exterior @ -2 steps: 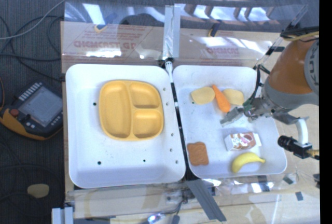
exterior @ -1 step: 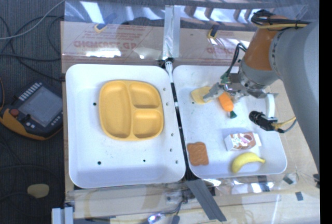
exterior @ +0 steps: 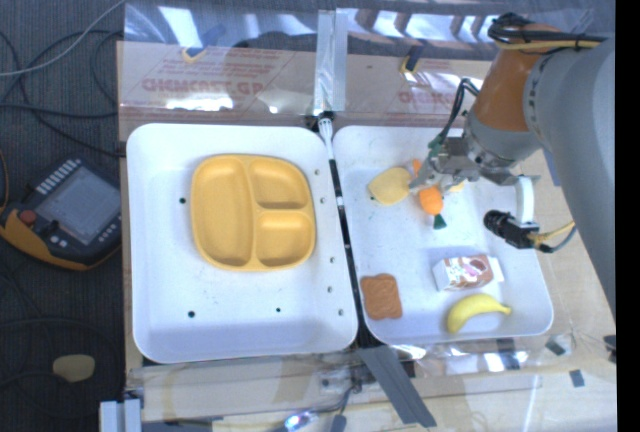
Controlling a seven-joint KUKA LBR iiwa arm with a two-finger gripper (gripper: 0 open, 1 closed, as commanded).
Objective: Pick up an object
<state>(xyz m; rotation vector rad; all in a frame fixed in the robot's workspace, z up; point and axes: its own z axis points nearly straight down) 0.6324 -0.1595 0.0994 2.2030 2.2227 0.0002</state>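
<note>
- From my seat, the gripper (exterior: 441, 174) sits low in the right bin (exterior: 530, 320), near its back half, and the wrist above it hides most of its shape; I cannot tell how it is set or whether anything is caught in it.
- The arm (exterior: 560, 110) comes in from the right and is cut off by the frame edge; its orange band (exterior: 505, 90) is visible above the wrist.
- A small orange carrot-like toy (exterior: 431, 201) lies just below the gripper, touching or nearly so; I cannot make out which.
- A pale yellow rounded piece (exterior: 389, 185), possibly a lemon or pear, rests just left of the gripper, near the divide between the bins.
- A tiny orange bit (exterior: 416, 166) peeks out beside the gripper; too small to identify.
- A small packet (exterior: 466, 271) with red and white print lies toward the front right; its wording is too blurred to read.
- A banana (exterior: 474, 312) lies at the front of the right bin, and a brown biscuit-like square (exterior: 381, 296) sits at the front left of it, both well apart from the gripper.
- The left bin (exterior: 160, 320) holds a yellow divided tray (exterior: 253, 211).
- Red lettering on the cardboard (exterior: 215, 85) behind the bins is under glare from plastic film and unreadable.
- A pendant controller (exterior: 62, 213) lies on the floor to the left.
</note>
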